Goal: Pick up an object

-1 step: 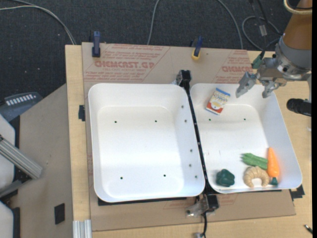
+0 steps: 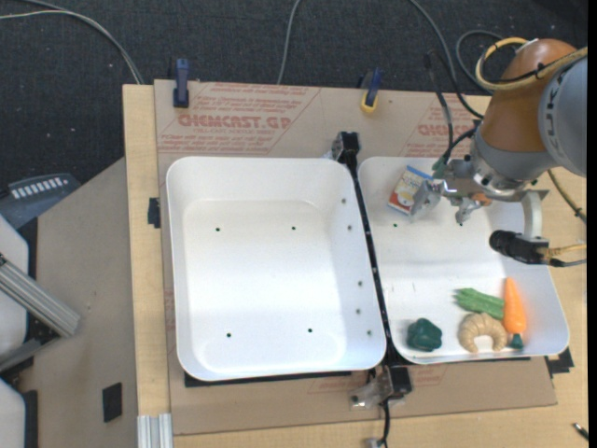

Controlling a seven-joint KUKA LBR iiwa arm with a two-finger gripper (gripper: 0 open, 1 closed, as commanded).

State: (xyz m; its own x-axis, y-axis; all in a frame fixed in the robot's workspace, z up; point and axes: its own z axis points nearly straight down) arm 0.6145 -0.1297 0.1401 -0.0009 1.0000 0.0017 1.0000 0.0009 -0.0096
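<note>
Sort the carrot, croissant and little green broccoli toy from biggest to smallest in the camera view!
1. carrot and croissant: look about alike, too close to rank.
2. broccoli toy: looks smallest, though only slightly.

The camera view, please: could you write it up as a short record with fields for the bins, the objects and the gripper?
left bin: white, shallow
right bin: white, holds all the objects
far end of right bin: small carton
near end of right bin: green toy, croissant, green vegetable, carrot
gripper: above the right bin, beside the carton
</note>
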